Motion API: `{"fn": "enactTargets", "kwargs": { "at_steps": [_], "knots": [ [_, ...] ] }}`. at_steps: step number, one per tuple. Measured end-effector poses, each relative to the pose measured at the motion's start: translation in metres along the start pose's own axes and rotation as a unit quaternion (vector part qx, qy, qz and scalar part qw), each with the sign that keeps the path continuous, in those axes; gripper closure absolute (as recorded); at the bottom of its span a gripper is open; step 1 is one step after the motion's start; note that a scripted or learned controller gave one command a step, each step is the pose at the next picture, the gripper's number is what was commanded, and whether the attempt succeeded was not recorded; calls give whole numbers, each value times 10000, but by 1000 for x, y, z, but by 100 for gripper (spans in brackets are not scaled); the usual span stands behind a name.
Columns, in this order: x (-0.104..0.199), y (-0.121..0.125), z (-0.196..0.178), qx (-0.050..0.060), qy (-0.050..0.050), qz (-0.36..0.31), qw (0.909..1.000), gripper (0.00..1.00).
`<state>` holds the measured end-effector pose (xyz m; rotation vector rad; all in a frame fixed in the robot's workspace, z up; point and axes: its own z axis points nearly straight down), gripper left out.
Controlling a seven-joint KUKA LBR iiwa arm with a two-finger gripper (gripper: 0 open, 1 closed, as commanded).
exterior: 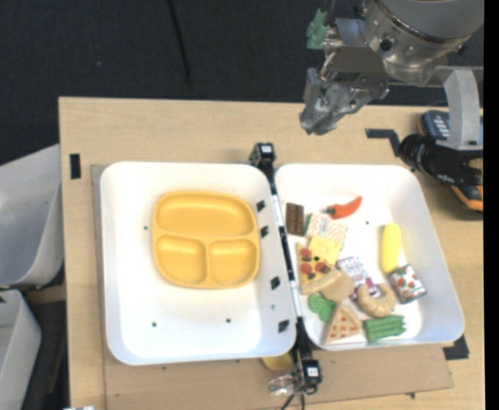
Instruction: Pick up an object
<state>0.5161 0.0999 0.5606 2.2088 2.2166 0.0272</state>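
Two shallow white bins are sitting side by side on the counter (79,126). The left bin (121,314) is carrying one yellow plate (205,239) with three compartments. The right bin (429,254) is carrying a cluster of toy foods (339,287), mostly crowding its left half and touching or overlapping one another. Counted singly:

- one brown chocolate bar (295,218), lying just beside the wall between the bins
- one red chilli (345,207)
- one yellow banana (390,247), lying apart towards the right
- one small can (408,284), tipped on its side
- one ring doughnut (375,297)
- two pizza slices, the upper slice (315,267) and the lower slice (343,323)
- two green pieces, the first (320,306) and the second (384,327)

A yellow wedge and a chequered square are lying between the chocolate bar and the banana; what they represent cannot be told.

The gripper (318,120) is hovering beyond the far rim of the right bin, over bare counter. How far it is open cannot be told. The toy foods are all lying well apart from it, nearer the camera. The chocolate bar and the chilli are lying closest to it.
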Motion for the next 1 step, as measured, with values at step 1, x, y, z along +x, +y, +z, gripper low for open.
{"fn": "enactTargets", "kwargs": {
  "at_steps": [1],
  "knots": [
    [-74, -11, 141, 170, -42, 59, 9998, 100]
  ]
}}
